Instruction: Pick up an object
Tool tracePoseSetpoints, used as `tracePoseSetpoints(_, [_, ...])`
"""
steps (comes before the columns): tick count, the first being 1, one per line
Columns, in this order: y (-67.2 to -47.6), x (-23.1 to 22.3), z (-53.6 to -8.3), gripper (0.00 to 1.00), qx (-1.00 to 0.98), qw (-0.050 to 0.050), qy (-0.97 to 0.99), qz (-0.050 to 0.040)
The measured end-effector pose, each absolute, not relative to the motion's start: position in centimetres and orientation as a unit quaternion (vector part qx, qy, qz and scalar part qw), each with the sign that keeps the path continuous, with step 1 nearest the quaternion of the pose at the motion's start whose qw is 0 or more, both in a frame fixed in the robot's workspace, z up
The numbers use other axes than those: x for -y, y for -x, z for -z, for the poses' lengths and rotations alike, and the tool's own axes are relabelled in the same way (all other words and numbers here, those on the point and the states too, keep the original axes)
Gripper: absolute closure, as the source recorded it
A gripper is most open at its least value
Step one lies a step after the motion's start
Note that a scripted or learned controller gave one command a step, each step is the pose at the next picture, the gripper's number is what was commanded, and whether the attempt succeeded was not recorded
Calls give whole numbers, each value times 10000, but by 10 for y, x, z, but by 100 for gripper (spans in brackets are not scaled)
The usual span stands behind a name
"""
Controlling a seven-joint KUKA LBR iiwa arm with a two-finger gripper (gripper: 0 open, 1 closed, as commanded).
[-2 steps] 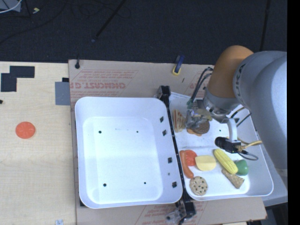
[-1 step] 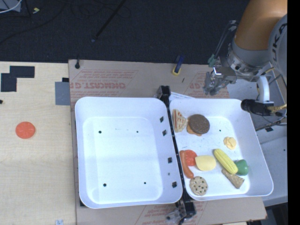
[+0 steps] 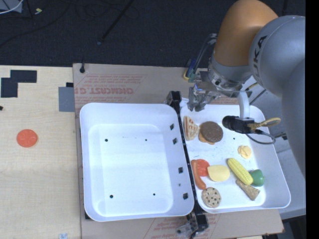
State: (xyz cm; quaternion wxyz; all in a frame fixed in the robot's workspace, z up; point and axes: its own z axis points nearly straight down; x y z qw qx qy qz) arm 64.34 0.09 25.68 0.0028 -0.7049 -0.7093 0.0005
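**Gripper above far left corner of right-hand bin**

Gripper hung over the far left corner of the bin on the view's right, just beside the divide between the two bins. Whether it was open or closed could not be told from this angle, nor whether it had hold of anything.

Nearest below it lay a waffle wedge, touching a brown round patty. Further toward the near side were:
- a small pale yellow piece near the right wall
- a corn cob lying at a slant, with a green piece just beside it
- a brown wedge below the cob
- a pale yellow lump touching a red-orange piece along the left wall
- a chocolate-chip cookie at the near left corner

The grey arm with its orange band came in from the right. The left-hand bin sat alongside, and both bins rested on a cardboard sheet. An orange disc lay well apart on the pale tabletop.
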Motion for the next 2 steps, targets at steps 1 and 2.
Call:
tracePoseSetpoints(1, [-645,-14,-369,100,7080,-34,7062,42])
tracePoseSetpoints(2, [-644,-28,-416,100,7078,-9,7065,17])
